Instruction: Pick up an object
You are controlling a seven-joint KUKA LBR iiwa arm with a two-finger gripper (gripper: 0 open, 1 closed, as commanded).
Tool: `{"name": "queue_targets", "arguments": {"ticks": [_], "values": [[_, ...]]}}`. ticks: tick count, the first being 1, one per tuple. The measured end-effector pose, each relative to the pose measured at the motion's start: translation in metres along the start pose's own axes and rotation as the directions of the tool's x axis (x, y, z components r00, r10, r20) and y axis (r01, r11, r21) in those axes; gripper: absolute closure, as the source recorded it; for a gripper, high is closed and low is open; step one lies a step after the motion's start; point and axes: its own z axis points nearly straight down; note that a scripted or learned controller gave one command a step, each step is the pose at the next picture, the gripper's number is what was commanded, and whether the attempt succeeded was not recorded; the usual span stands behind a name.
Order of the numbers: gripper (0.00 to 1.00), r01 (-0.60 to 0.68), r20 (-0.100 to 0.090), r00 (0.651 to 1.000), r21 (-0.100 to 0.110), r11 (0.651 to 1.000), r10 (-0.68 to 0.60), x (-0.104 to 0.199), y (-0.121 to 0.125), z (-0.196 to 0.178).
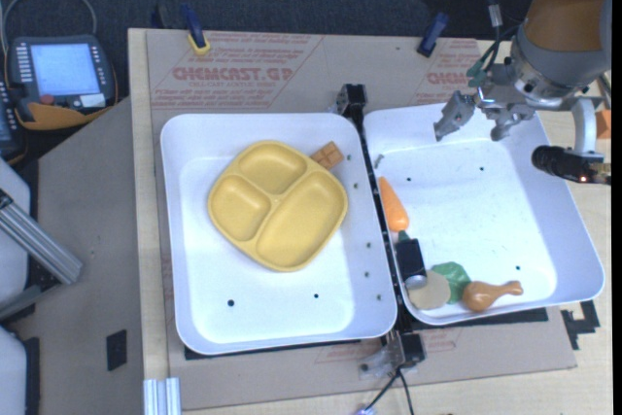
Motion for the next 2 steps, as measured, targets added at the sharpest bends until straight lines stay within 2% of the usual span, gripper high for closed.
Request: {"name": "queue_targets", "arguments": {"ticks": [1,2], "values": [[0.0,0.001,0.001,1.0,-0.007,1.0,-0.001,0.0,0.002,-0.004],[0.0,0.001,0.0,1.0,-0.006,1.0,-0.001,-0.007,0.006,0.041]]}}
